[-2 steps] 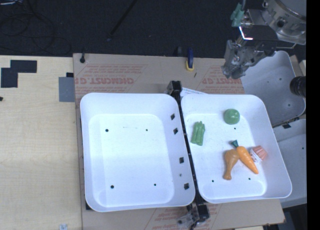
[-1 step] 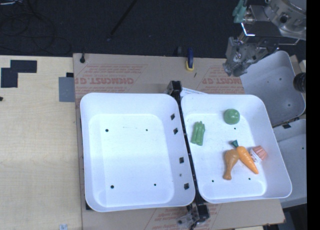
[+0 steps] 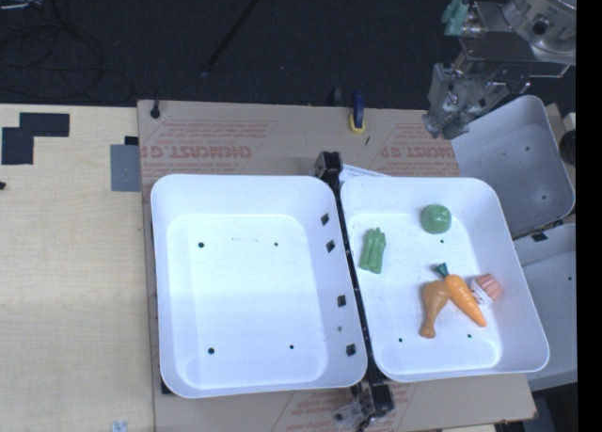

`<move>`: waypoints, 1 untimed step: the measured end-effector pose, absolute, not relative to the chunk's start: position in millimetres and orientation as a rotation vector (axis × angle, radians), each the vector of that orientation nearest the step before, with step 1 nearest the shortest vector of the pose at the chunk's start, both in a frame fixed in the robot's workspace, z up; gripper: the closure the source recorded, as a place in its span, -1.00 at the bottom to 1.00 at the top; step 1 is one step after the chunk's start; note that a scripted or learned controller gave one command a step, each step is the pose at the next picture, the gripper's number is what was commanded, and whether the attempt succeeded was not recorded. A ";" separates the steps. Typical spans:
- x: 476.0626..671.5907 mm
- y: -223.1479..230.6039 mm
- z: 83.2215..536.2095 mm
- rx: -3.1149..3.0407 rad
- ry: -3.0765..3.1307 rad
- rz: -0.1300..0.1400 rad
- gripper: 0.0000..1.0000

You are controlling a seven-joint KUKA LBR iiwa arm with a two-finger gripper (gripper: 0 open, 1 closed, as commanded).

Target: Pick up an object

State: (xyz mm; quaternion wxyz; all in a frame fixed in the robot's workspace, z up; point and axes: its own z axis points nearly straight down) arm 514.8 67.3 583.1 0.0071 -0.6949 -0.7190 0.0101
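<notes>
Nothing was yet picked: the gripper (image 3: 444,121) hung above the right bin's (image 3: 527,345) far rim; whether its jaws were parted, I cannot tell. The carrot (image 3: 463,297) lay inside.

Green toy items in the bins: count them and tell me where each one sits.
2, both in the right-hand white bin. The round green ball-like toy sits near the bin's far side; the ribbed green vegetable-shaped toy lies near its left wall. None seems hidden.
</notes>
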 end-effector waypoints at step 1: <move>515.3 67.9 592.1 -2.164 -2.253 0.037 1.00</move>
